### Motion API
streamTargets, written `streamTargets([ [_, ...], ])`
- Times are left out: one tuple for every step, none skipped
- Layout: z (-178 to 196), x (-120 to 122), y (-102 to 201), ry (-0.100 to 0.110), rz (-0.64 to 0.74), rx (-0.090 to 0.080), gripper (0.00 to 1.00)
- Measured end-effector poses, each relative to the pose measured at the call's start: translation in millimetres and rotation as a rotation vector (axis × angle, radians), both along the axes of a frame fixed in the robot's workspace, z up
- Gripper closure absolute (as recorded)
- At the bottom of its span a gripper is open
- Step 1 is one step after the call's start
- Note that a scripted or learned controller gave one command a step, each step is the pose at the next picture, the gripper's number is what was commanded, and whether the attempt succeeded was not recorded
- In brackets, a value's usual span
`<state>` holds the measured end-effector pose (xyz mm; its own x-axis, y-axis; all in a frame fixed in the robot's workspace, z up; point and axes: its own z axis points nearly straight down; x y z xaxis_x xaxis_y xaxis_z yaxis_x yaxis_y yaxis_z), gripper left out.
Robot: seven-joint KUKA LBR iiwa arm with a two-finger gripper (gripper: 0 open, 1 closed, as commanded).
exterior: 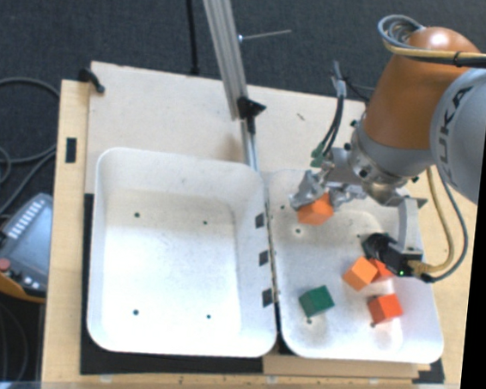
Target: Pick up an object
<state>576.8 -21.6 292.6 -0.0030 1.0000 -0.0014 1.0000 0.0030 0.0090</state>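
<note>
Orange block (pixel 315 211) sits pinched between the fingers of my gripper (pixel 318 199), held over the far-left part of the right bin (pixel 421 346), close to the wall it shares with the left bin (pixel 102 218). I judge the pick nearly made, yet the hold looks shallow: the block hangs mostly below and to one side of the fingers, so a quick lift or a swing could let it twist and drop out. If it falls it would likely land on the bin floor near the dividing wall, or bounce across it. Three other pieces lie on the right bin's floor: a green block (pixel 316 300) near the middle of the near side, a second orange block (pixel 361 273) to the right of it, and a red block (pixel 385 308) nearer still, all well apart from my gripper. A slanted metal post (pixel 227 54) stands just to the left and far side of me, so swinging that way risks a knock. Straight up is open, and the left bin offers wide bare floor for any carry across.
</note>
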Motion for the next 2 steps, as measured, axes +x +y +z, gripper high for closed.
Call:
streamTargets([
  [-101,-3,81,0.018,0.004,0.003,1.0],
  [-61,74,111,0.001,0.003,0.002,1.0],
])
